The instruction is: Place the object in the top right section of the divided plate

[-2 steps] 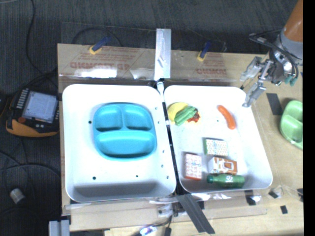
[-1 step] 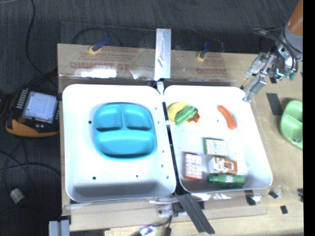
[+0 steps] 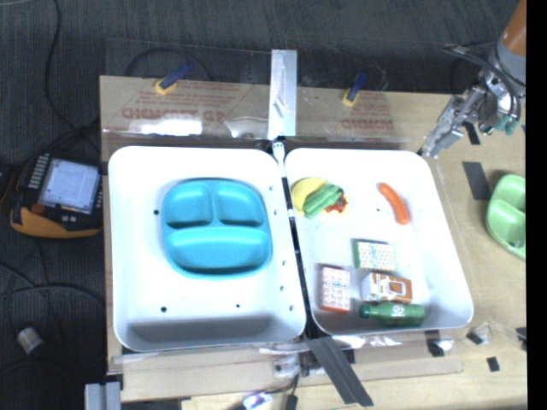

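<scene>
So the gripper (image 3: 446, 135) is up in the far right corner of the view, hanging over the bare bench just outside the right bin's (image 3: 444, 229) back right corner. Its fingers look spread apart with nothing between them, so it's not carrying anything.

The blue divided plate (image 3: 215, 227) sits in the middle of the left bin (image 3: 137, 306), all three sections bare, two small ones at the back and one big one at the front. That's well apart from the gripper, with the whole right bin in between.

All the candidate objects lie in the right bin. Nearest the gripper is the orange sausage (image 3: 394, 202), lying at a slant near the back. Over by the divider wall there's a yellow banana (image 3: 303, 190) touching a green and red veggie thing (image 3: 326, 200). Toward the front: a small greenish box (image 3: 374, 255), a red-and-white box (image 3: 335, 289), an orange carton (image 3: 390, 289), and a green bottle (image 3: 393, 313) on its side right against the carton.

A green cup-like thing (image 3: 509, 212) sits on the bench past the right bin.
</scene>
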Robot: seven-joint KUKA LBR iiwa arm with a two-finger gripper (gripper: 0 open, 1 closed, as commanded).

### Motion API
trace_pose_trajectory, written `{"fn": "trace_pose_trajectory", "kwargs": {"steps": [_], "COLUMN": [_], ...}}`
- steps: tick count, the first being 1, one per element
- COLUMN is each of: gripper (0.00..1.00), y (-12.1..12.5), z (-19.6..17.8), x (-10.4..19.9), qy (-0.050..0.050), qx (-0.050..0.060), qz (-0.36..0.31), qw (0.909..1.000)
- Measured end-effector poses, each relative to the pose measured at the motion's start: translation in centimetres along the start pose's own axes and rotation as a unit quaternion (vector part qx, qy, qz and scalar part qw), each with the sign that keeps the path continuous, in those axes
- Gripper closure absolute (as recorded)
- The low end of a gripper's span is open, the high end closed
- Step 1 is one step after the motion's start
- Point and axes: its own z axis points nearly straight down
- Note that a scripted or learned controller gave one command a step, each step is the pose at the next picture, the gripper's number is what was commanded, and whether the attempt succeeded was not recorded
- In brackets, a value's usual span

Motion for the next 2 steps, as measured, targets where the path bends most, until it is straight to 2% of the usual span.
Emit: {"fn": "trace_pose_trajectory", "kwargs": {"steps": [1, 2], "gripper": [1.0, 1.0], "y": [4.2, 1.4], "z": [-1.4, -2.9], "x": [3.6, 5.9], "qy": [0.003, 0.003], "qx": [0.0, 0.001], "qz": [0.001, 0.003], "qw": [1.0, 1.0]}}
